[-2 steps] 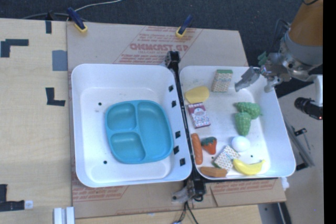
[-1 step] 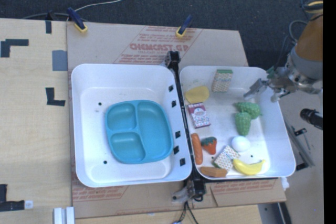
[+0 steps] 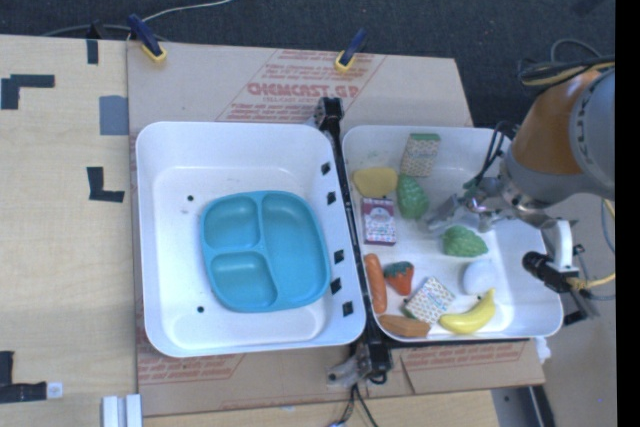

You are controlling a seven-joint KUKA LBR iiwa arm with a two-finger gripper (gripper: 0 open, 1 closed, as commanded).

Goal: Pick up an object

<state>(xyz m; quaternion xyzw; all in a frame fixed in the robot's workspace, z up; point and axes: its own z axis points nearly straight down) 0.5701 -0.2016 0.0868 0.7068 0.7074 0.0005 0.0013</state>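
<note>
You've got the bench (image 3: 60,215) w/ two white bins side by side. Left bin (image 3: 160,155) holds just a blue divided tray (image 3: 265,250), sitting mid-bin. Right bin (image 3: 520,315) has all the small stuff, so that's where your pick happens.

The arm (image 3: 560,140) comes in from the right, orange band above the wrist, reaching over the right bin's right-hand half. Gripper (image 3: 450,208) sits low over the bin's middle; you can't tell from this angle how wide it's set, and nothing is visibly held in it.

Objs in the right bin, big to small approx: banana (image 3: 470,315) at the near right; tan box (image 3: 420,155) at the far side; yellow piece (image 3: 375,181) at far left; green leafy piece (image 3: 465,241) just near-side of the gripper tip; green pepper-like piece (image 3: 411,196) just left of it; red carton (image 3: 378,220) left-centre; carrot (image 3: 375,283) along the near left wall; patterned packet (image 3: 429,299); white egg-like obj (image 3: 478,275); strawberry (image 3: 399,275).

Step, as I read it: approach/descent, no grasp yet. Likely targets are the two green pieces, both close to the tip. Next move calls for you to commit to one, centre over it, drop, clamp, then lift straight up. Watch the crowding; neighbours sit close.
</note>
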